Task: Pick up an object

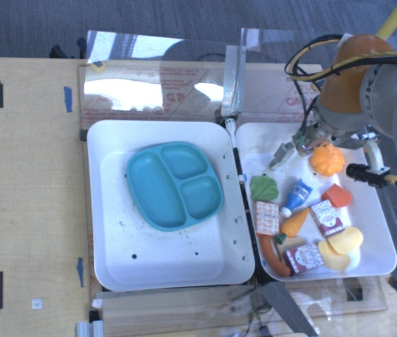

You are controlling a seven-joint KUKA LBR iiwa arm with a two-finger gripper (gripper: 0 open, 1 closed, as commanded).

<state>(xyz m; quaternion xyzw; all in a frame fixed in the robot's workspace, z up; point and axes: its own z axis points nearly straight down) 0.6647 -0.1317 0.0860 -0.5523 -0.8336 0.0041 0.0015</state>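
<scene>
Beside the jaws (291,148) sits a round orange pumpkin (327,159).

The arm (384,90) runs off the right edge, so its upper part is cut away. The tool (303,144) is small and partly merged with cables; how its fingers stand cannot be told. The labels on the small cartons (328,218) are too small to read. The sausage (273,257) lies partly under a carton (303,257). The table (22,188) is cut off at the left edge.
</scene>
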